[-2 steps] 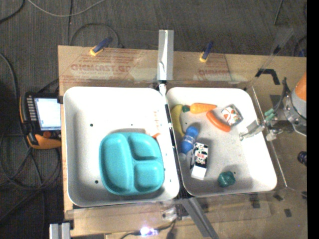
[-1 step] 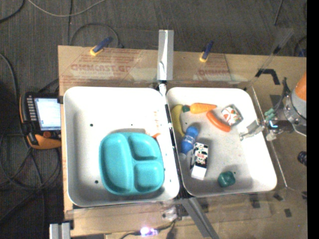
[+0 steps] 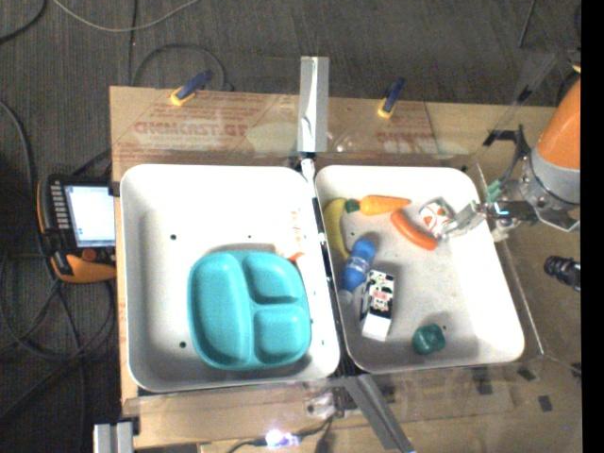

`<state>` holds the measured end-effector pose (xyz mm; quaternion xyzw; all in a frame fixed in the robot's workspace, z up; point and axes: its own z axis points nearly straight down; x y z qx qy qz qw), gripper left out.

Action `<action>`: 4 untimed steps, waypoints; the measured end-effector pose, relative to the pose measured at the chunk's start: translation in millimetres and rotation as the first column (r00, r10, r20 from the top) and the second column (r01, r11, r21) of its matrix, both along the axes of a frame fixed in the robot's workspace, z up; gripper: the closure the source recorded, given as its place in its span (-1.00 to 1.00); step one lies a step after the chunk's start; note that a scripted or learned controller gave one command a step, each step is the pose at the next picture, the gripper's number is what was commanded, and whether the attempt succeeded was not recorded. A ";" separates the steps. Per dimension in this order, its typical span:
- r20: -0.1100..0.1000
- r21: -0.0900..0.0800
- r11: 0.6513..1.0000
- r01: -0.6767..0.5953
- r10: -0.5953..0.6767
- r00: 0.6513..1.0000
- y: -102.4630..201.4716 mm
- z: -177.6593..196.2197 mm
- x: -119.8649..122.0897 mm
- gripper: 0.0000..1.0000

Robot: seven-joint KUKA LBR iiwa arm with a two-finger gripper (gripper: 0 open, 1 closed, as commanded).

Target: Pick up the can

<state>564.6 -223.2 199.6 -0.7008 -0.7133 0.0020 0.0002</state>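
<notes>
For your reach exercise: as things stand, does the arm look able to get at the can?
Probably yes: the tool is right beside the can, whose top is uncovered.

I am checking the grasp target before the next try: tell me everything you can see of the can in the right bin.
The small white and red metal-looking can lies tilted in the upper right part of the right white bin. Its label shows red marks on white; the details are too small to read. Its lower left side touches the orange-red sausage-shaped toy. The hand sits right against its right side; whether it grips the can is unclear.
</notes>
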 end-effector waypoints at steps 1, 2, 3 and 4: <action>0.000 0.001 1.000 0.015 -0.015 1.000 0.2 -36.3 55.3 -1.00; 0.009 0.005 0.999 -0.032 0.032 0.999 10.3 -102.9 84.4 -1.00; 0.003 0.001 0.999 -0.037 0.037 0.999 20.7 -52.0 104.3 -1.00; 0.007 -0.001 1.000 0.023 -0.023 1.000 45.9 -84.2 99.7 -1.00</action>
